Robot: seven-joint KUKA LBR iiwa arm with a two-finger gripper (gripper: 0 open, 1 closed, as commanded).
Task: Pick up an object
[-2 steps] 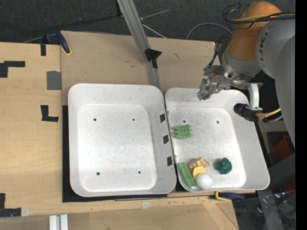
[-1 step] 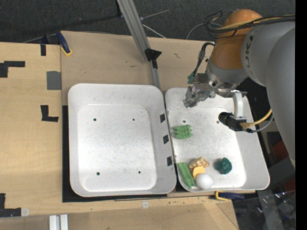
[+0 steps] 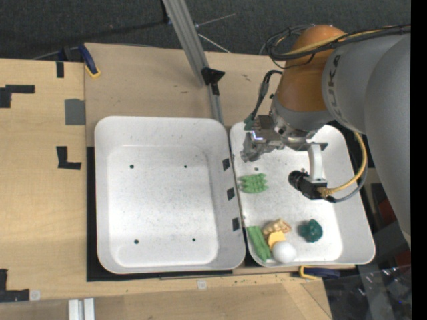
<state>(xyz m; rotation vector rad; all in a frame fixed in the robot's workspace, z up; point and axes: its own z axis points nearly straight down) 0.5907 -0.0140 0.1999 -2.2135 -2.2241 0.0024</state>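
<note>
Because hung from a bulky arm (image 3: 373, 79) over the right bin (image 3: 347, 232), could clip its wall while lowering the gripper (image 3: 255, 147); cannot tell whether clenched or released. Could also miss or shove the green ridged piece (image 3: 253, 183) just below the jaws.

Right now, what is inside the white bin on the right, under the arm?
The right bin holds a ridged green piece, a dark green lump, a white ball, a tan thing and a green strip. The arm covers its far end.
</note>
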